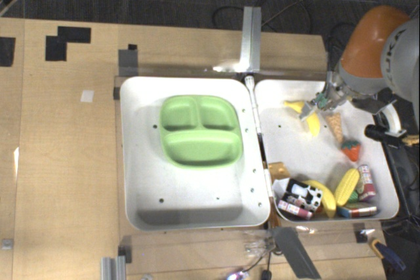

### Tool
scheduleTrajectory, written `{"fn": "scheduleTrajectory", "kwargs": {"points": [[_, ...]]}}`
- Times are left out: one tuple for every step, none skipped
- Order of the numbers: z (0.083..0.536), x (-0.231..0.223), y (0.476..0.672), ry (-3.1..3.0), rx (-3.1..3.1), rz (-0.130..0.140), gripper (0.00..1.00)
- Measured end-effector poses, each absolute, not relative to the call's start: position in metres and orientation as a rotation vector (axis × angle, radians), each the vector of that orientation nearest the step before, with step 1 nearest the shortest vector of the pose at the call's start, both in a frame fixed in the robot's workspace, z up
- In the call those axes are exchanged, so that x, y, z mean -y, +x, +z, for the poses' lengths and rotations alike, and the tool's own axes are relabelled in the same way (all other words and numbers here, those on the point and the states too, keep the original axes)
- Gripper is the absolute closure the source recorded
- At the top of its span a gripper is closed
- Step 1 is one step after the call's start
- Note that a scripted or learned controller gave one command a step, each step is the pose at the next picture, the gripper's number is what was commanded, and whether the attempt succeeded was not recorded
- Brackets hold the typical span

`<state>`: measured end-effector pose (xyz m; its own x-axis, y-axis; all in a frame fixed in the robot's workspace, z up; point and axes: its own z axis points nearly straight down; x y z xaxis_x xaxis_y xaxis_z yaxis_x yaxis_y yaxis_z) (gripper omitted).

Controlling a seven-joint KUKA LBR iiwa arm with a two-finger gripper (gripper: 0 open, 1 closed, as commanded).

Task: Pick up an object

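Two bins: side by side on my wooden bench (pixel 59 160) — the left bin (pixel 141 200) and the right bin (pixel 282 141), parted by a metal rail (pixel 251 42).
Left bin: it bears a green divided plate (pixel 199 130), lying flat near the middle.
My arm: grey, with its orange band (pixel 374 36) showing, it reaches in from the right over the far side of the right bin.
My gripper (pixel 321 101): low over the right bin's upper part, right at a yellow banana (pixel 311 120); whether my fingers are spread or pressed together, I cannot tell, nor whether they have the fruit.
Banana: in the upper middle of the right bin, lying at a slant, just beside a tan cone (pixel 335 126).
Other goods: an orange-red piece with a green top (pixel 352 150) sits near the right wall; a corn cob (pixel 347 185), a second yellow fruit (pixel 323 197) and a black-and-white box (pixel 301 194) crowd the near corner — all well apart from my gripper.
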<state>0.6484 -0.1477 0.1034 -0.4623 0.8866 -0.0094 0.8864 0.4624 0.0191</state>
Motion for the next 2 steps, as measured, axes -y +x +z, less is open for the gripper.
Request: {"fn": "scheduleTrajectory", "kwargs": {"points": [[0.089, 0.119, 0.649, 1.772, -2.583, 0.008, 1.0], [0.188, 0.068, 0.671, 1.742, -2.604, 0.008, 1.0]]}}
